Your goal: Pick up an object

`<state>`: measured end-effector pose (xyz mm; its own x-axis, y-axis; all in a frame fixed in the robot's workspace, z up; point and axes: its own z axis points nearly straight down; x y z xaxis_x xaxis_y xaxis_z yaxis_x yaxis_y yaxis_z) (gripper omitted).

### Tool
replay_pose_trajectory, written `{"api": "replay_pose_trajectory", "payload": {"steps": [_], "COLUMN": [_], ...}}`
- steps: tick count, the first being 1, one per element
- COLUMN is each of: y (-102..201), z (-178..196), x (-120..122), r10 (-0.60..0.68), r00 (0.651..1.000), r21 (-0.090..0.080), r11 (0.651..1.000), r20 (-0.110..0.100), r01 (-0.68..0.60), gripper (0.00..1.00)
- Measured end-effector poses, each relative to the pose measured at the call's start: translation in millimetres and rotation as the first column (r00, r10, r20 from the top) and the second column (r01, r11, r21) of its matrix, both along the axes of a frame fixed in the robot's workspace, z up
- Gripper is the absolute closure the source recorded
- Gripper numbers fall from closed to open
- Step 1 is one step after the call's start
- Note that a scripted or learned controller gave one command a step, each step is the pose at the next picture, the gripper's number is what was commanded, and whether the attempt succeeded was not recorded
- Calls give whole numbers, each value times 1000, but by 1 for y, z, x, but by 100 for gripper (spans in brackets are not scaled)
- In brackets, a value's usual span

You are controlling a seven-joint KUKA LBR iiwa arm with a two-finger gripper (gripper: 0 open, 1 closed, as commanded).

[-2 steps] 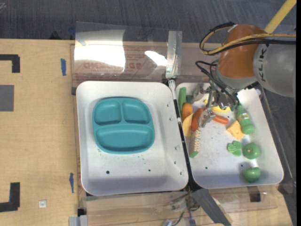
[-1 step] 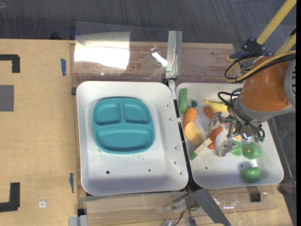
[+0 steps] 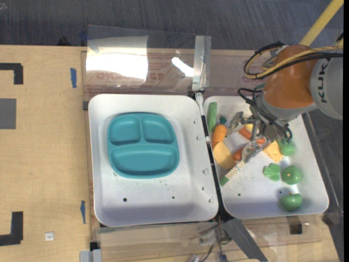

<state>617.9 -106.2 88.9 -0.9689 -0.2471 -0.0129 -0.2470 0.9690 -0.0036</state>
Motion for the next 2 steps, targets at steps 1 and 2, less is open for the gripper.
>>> {"api": "replay_pose_trajectory", "payload": {"steps": [1, 2], "y": [-6, 6], "z": [2, 6], "x": [-76, 17], "r10": [92, 59], "r00": [996, 998], "r21": [0, 1], "r11": [996, 998], "r20": [-9, -5], "r01": [-92, -59], "gripper": [0, 0]}}
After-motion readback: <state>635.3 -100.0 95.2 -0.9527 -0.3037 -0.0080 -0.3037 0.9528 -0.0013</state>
